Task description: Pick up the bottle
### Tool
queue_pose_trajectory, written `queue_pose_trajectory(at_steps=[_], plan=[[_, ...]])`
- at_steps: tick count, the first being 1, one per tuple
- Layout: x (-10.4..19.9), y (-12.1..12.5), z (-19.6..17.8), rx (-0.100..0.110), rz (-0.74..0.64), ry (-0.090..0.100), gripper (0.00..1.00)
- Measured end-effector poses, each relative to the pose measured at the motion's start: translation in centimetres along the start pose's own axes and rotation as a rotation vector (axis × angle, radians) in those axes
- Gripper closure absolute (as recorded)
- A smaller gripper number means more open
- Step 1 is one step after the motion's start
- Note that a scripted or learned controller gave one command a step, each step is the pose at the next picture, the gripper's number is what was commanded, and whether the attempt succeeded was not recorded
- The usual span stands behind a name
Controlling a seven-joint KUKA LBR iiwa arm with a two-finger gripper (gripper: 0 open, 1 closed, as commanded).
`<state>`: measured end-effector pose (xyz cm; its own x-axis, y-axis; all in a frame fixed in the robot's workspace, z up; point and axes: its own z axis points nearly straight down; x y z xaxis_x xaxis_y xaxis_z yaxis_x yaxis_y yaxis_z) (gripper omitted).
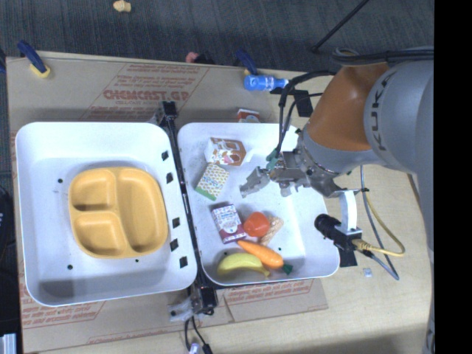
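Where cardboard shows, bottle (264, 83) (blue, cylindrical)

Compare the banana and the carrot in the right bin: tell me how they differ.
The banana is yellow; the carrot is orange with a green end. The banana is curved and thicker, while the carrot is straight and tapers. The banana lies nearest the bin's front wall; the carrot lies just behind it, slanting over its upper side. Both lie flat in the right bin, touching or nearly so.
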<state>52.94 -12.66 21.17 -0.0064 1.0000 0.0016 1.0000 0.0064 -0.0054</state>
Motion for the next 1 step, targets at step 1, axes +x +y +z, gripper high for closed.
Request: queue_pose_trajectory(at_steps=[1], plan=[[0.04, 0.03, -0.99, 0.003, -0.005, 0.000, 1.00]])
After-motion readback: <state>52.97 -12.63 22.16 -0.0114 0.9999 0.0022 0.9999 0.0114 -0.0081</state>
